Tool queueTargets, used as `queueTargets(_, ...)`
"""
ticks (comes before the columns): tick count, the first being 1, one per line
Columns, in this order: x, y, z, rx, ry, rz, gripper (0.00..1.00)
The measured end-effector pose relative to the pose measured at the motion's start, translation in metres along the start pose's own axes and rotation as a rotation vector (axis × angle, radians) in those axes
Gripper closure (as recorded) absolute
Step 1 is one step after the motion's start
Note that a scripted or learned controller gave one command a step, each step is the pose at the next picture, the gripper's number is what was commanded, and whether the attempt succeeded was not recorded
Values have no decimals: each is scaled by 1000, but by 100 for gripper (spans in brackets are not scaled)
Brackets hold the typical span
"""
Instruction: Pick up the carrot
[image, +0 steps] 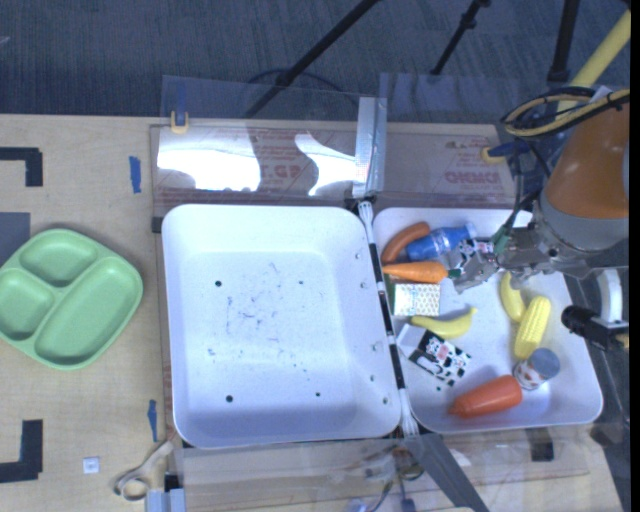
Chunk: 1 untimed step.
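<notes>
Far left: a green divided plate (65, 297) sits on the wooden desk (90, 180), well apart from the bins.
Left bin (275, 320): white, a few dark specks and faint scribbles on its floor, hard to say what they are.
Behind the bins: clear plastic panels (260, 150) with heavy glare, so whatever's behind them is washed out.
Right bin (575, 400): this is where all the stuff is piled.
Carrot (414, 271): lying on its side near the right bin's left wall, just under an orange-red pepper-ish thing (404, 241) and next to a blue bottle (440, 242).
Below the carrot: a small mesh-patterned packet (417, 298), then a banana (447, 323), then a black-and-white spotted item (440, 356), too small to read.
Front of right bin: another orange-red veggie (486, 397), a corn cob (531, 326) and a little grey-topped figure (537, 369), blurry.
Tool (476, 262): low over the bin just right of the carrot, by the bottle. It's a cluttered blur, so honestly can't tell if it's wide or narrow, and nothing visibly sits in it.
Arm (590, 180): comes in from the right, cut off at the frame edge, covering the bin's back right corner.
</notes>
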<state>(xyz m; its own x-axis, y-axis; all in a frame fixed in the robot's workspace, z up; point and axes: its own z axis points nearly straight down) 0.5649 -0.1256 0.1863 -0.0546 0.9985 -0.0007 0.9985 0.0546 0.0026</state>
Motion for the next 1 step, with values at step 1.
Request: queueTargets(1,3,-6,84,6,2,389,0)
